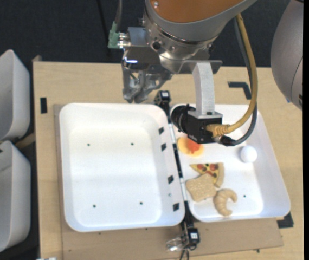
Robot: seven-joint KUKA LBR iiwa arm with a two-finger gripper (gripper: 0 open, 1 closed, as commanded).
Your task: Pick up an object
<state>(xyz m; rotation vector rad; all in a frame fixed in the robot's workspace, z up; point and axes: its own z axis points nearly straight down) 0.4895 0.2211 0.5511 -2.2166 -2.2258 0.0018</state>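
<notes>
The right bin [268, 191] holds the objects. An orange piece [189, 145] lies near its left wall, partly under a black unit on the arm. A pizza slice [209, 170], a square of toast [200, 188] and a croissant [225, 201] lie close together toward the front. A white ball [248, 154] sits alone to the right. My gripper [140, 90] hangs over the far rim of the left bin [73, 145], well away from all of these objects. Nothing shows in its grasp.
The arm's big orange and grey body [192, 15] covers the top middle of the view. A black unit [198, 125] with a tan cable hangs over the right bin's far left corner. White containers [0, 145] stand left of the bench.
</notes>
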